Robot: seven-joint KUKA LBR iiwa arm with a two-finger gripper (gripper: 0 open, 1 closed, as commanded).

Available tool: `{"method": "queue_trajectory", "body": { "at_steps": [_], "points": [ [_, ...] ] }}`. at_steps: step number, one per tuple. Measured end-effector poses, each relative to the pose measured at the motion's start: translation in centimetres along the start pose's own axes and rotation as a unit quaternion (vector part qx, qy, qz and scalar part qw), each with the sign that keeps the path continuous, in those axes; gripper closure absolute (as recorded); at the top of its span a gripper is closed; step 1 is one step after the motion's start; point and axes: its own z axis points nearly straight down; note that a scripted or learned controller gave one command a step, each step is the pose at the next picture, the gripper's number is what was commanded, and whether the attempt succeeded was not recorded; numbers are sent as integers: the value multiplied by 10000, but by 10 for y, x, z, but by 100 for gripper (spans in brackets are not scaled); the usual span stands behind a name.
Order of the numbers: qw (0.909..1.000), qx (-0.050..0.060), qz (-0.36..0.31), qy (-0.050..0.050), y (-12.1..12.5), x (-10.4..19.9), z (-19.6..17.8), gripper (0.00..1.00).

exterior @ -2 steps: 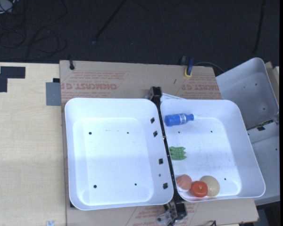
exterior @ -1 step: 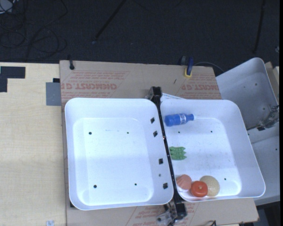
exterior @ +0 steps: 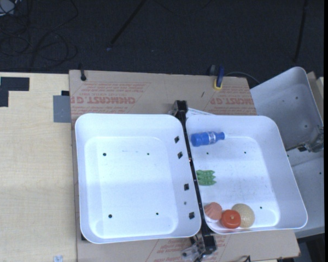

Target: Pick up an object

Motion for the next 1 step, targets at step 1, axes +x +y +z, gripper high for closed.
{"method": "queue_trajectory", "body": {
  "at_steps": [1],
  "points": [
    [10000, 15, 2, 5, 8, 0, 25, 100]
  ]
}}
